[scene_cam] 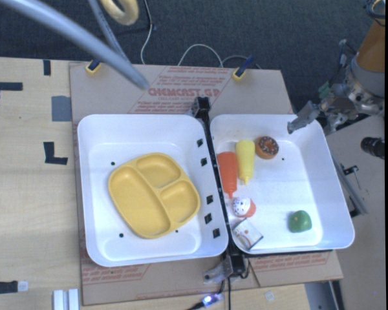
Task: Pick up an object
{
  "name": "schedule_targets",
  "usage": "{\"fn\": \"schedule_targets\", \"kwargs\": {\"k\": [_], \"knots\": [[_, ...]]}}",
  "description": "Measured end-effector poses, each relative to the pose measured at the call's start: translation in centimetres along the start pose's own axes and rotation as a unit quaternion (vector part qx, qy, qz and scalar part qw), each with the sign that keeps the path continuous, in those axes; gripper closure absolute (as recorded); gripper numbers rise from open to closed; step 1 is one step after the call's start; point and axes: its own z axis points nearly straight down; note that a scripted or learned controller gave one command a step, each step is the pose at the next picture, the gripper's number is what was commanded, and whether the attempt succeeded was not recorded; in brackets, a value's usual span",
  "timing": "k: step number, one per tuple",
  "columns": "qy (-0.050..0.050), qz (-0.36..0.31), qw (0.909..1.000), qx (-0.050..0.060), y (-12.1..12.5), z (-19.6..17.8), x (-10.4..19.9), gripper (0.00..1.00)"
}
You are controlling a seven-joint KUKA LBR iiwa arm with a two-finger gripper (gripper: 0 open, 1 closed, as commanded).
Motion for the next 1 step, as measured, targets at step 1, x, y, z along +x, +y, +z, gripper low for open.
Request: {"fn": "schedule_targets", "kwargs": {"k": [1], "knots": [[-0.001,-0.001,1.0,-0.004,0.16,-0.47,0.04,0.0]]}}
